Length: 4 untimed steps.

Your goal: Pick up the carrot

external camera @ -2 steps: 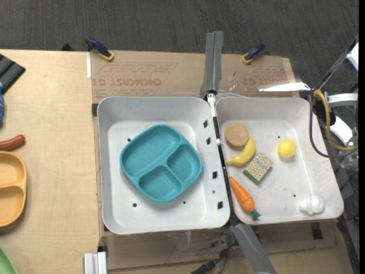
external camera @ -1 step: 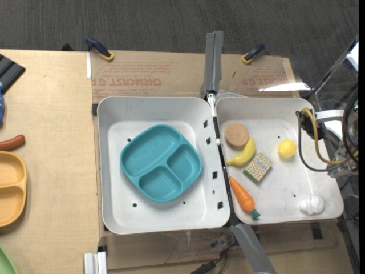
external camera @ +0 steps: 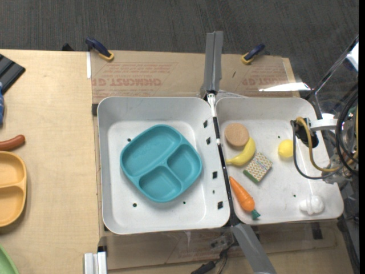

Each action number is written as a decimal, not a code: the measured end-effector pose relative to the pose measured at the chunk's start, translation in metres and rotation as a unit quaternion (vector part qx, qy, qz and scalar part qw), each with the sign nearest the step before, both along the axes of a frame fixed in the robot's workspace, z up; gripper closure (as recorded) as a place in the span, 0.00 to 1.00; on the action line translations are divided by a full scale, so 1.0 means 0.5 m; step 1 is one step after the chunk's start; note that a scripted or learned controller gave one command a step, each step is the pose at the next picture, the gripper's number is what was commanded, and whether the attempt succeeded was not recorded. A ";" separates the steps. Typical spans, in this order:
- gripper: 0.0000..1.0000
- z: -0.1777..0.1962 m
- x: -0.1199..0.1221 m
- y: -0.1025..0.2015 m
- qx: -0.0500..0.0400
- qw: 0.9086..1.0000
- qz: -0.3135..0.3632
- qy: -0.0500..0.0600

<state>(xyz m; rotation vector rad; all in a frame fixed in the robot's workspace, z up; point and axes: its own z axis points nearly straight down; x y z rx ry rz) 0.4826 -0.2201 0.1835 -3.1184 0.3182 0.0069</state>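
Observation:
An orange carrot [external camera: 242, 194] with a green stub lies in the right bin [external camera: 274, 213], near its front left corner. It runs diagonally beside the divider between the two bins, green end toward the front. Nothing touches it; a small speckled block [external camera: 258, 167] sits just behind it.
Behind the carrot in the right bin are a banana [external camera: 243, 154], a round tan bun [external camera: 236, 135], a yellow lemon [external camera: 286, 148] and a white lump [external camera: 311, 205]. A black and yellow cable loop [external camera: 305, 147] hangs over the bin's right side. The left bin holds a teal divided plate [external camera: 161, 162].

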 end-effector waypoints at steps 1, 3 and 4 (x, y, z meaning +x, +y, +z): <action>1.00 0.054 0.068 0.000 0.000 0.988 -0.152 0.001; 1.00 -0.014 0.033 0.000 -0.001 0.962 -0.274 0.002; 1.00 0.069 0.053 0.034 -0.001 0.993 -0.119 -0.001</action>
